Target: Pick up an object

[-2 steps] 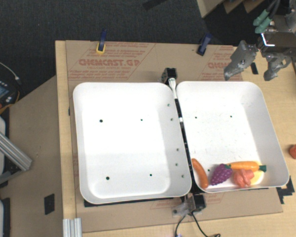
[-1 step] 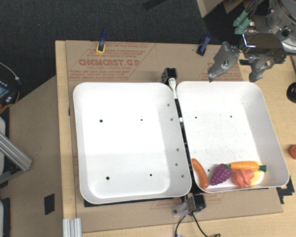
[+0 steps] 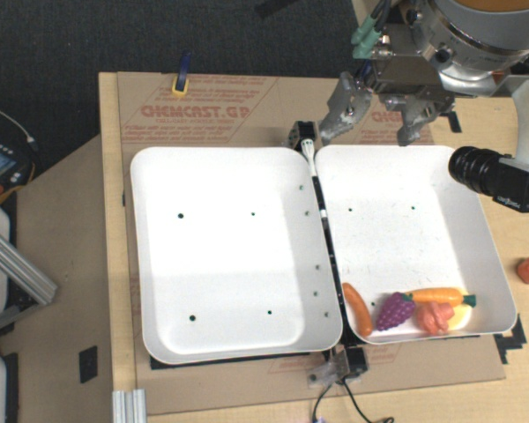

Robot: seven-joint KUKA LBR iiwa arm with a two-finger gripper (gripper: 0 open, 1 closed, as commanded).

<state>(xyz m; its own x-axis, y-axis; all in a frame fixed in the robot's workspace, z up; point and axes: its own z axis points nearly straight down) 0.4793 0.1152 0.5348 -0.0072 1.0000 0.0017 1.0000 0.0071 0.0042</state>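
Overhead, the end effector (image 3: 373,122) hangs above the far rim of the right bin (image 3: 406,236), fingers spread wide and gripping nothing.

Seen from the fixed camera, toy food sits bunched in that bin's near corner: a sausage (image 3: 356,309), purple grapes (image 3: 394,311), a carrot (image 3: 441,296) and a pink piece (image 3: 433,317). The pick looks not yet begun; next the arm must travel toward the near corner and descend over one item.

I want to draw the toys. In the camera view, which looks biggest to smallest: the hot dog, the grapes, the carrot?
1. Hot dog and carrot: they look about the same length, so I won't rank them.
2. Grapes: shorter, though chunkier.
All three lie close together in the right bin, so nearness hardly matters.
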